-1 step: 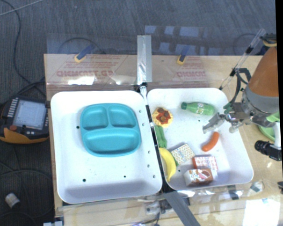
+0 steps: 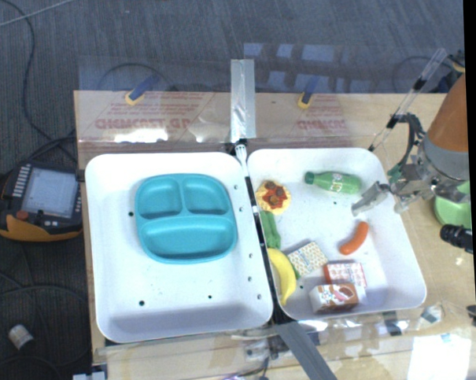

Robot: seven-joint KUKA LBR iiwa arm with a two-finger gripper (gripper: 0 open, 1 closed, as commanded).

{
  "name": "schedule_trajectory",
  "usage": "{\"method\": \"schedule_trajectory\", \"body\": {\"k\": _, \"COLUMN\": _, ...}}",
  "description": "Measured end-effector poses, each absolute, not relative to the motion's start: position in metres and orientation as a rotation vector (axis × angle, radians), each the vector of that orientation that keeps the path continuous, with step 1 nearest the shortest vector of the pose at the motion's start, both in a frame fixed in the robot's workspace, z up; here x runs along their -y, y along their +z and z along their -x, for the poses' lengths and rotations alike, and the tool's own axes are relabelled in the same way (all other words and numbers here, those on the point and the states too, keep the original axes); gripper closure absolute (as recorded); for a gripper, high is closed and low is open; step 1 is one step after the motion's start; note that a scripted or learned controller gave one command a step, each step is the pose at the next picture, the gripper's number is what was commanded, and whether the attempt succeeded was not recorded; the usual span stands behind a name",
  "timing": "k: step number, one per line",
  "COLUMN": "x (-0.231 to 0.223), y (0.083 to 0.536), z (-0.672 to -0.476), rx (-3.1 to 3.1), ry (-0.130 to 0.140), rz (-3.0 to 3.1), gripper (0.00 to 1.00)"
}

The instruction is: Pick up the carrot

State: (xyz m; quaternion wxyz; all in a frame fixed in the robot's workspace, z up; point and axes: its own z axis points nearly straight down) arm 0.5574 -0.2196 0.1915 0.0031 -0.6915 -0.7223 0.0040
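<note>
- Plainly, the carrot (image 2: 353,238) lay untouched on the floor of the right bin (image 2: 400,284), between the green bottle (image 2: 333,181) and the red-brown carton (image 2: 337,286).
- Above it, the gripper (image 2: 370,198) hung near the bin's right wall, apart from the carrot; whether its jaws stood wide or narrow could not be told.
- Nothing was lifted: reaching down, closing and raising all remained, by my judgement.
- The blue tray (image 2: 186,217) sat in the left bin (image 2: 116,293).

arm (image 2: 453,129) cut by right edge, jaws' state unclear
</note>
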Motion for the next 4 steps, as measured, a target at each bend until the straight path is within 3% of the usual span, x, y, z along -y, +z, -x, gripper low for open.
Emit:
{"method": "schedule_trajectory", "body": {"k": 1, "x": 0.216, "y": 0.099, "z": -0.551, "rx": 2.419, "ry": -0.008, "rz": 1.992, "gripper": 0.00}}
{"method": "schedule_trajectory", "body": {"k": 2, "x": 0.223, "y": 0.176, "z": -0.575, "rx": 2.420, "ry": 0.006, "rz": 1.994, "gripper": 0.00}}
{"method": "schedule_trajectory", "body": {"k": 3, "x": 0.217, "y": 0.097, "z": -0.558, "rx": 2.522, "ry": -0.007, "rz": 1.861, "gripper": 0.00}}
{"method": "schedule_trajectory", "body": {"k": 4, "x": 0.224, "y": 0.135, "z": -0.484, "rx": 2.530, "ry": 0.006, "rz": 1.848, "gripper": 0.00}}
